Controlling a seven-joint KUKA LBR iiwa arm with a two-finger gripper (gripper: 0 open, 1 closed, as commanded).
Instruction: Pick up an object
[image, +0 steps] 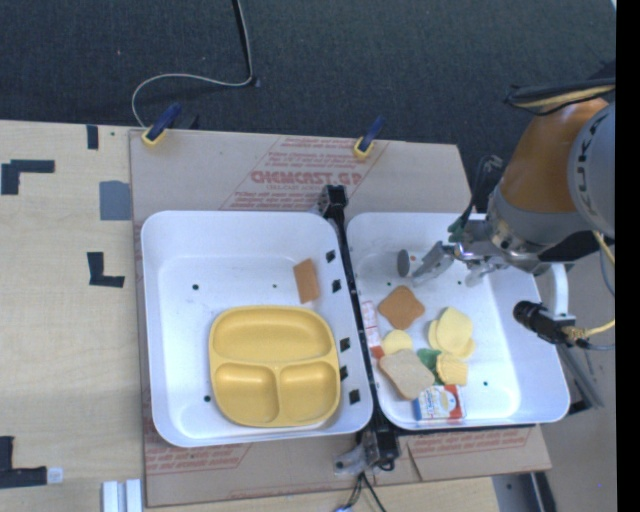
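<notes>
Wooden bench overlaid with cardboard sheet; two white bins side by side. Nearest, in right bin: small carton, bread slice, green piece, yellow pieces, brown toast. Left bin: yellow divided tray, brown block beyond it. Farther back, gripper held over right bin, fingers seen parted, nothing between them. Blue-yellow clamps at far edge.
</notes>
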